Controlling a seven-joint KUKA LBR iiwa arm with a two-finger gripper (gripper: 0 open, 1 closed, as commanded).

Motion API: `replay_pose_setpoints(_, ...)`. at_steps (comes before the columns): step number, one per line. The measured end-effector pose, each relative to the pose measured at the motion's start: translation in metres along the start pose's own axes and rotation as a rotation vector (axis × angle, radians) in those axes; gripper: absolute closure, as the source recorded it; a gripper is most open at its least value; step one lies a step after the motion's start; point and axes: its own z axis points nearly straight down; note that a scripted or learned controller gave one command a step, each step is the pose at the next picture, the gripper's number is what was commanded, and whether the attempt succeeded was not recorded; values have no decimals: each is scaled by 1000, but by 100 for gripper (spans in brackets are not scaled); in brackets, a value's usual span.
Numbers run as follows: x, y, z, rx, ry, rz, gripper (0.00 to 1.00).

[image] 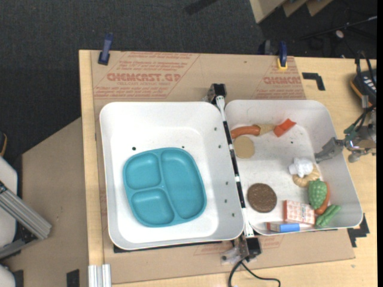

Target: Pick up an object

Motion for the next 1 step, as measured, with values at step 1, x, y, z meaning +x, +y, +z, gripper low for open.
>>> replay_pose_setpoints(1, 9, -37, 120, 1, 6, -4, 0)
